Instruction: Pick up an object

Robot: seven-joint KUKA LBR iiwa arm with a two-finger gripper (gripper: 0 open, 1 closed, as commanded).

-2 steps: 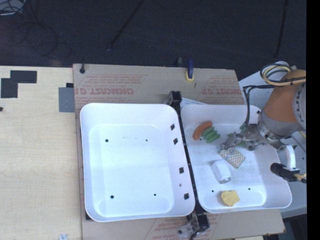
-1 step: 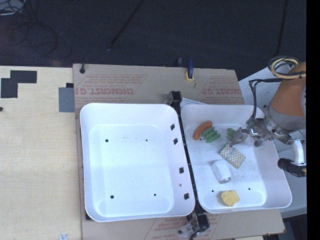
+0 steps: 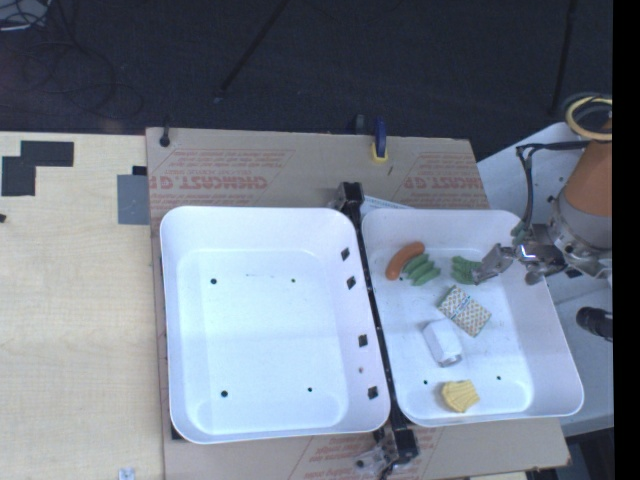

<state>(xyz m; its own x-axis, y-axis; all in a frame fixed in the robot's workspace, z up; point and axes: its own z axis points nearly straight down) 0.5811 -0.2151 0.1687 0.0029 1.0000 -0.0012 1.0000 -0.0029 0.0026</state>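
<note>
1. Camera view, from the left: the left bin [image 3: 262,323] shows bare white floor with a few dark holes.
2. The right bin [image 3: 540,393] holds all the loose things. A sausage [image 3: 404,259] lies near its upper left corner, touching a green pod [image 3: 422,272] just below it.
3. A white cylinder [image 3: 442,342] sits mid-bin, with a checked packet [image 3: 466,311] just above it toward the right.
4. A yellow piece [image 3: 460,396] lies near the bottom edge.
5. A second green piece [image 3: 464,268] lies near the upper edge, just beside the gripper [image 3: 495,262].
6. The gripper reaches in over the bin's right edge, low above the floor. I cannot tell whether it is apart or together, and nothing shows between its tips.
7. Judged step: the approach, with nothing lifted yet. The green piece beside the tool looks the likeliest target; the next move calls for settling over it, closing, then lifting clear.
</note>
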